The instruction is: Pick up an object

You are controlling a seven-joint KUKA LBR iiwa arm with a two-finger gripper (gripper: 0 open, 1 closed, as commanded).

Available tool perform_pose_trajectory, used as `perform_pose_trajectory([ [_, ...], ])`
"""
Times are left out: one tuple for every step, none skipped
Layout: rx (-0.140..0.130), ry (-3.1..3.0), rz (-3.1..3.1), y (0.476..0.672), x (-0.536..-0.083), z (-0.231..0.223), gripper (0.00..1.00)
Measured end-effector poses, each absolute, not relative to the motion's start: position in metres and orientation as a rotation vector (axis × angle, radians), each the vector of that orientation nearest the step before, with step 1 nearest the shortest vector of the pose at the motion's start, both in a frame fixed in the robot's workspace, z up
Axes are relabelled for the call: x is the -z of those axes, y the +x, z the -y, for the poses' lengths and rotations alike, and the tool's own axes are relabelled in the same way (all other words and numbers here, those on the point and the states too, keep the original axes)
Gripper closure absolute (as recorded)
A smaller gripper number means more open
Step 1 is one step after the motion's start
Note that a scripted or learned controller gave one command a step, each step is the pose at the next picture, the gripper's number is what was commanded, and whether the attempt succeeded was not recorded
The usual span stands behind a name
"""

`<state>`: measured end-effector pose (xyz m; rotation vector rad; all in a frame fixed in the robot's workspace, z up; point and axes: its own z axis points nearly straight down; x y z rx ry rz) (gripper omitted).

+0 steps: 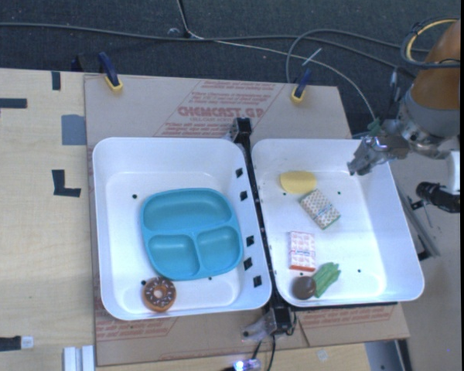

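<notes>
Objects for picking lie spread over two shallow white bins on the counter (31, 207). In the left bin (108, 168), a blue divided tray (191, 233) sits near the middle, and a chocolate doughnut with sprinkles (158, 294) lies just beside the tray's near left corner, close to the bin's front wall. A black divider (251, 207) runs between the two bins. In the right bin (394, 238), a yellow rounded piece (297, 182) rests toward the far left part, with a small patterned packet (320, 209) just beside it on the near right, tilted. Nearer the front lies a white and red packet (301, 251), and below it a dark brown round item (303, 287) touches a green leafy toy (326, 277). Two yellow and blue clamps (108, 74) hold the cardboard sheet (216, 107) at its far edge. At the right, the grey arm (433, 83) reaches in, and its pincer (363, 161) hovers over the right bin's far right corner, apart from every item; whether it is apart or together I cannot tell.
</notes>
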<state>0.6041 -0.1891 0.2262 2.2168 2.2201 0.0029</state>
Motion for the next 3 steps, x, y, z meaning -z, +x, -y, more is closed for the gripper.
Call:
perform_pose_trajectory([
  [-0.003,2.217,-2.220,0.605,-0.275,0.189,1.00],
  [0.000,2.215,-2.229,0.614,-0.265,0.133,1.00],
  [0.001,2.217,-2.228,0.604,-0.259,0.088,1.00],
])
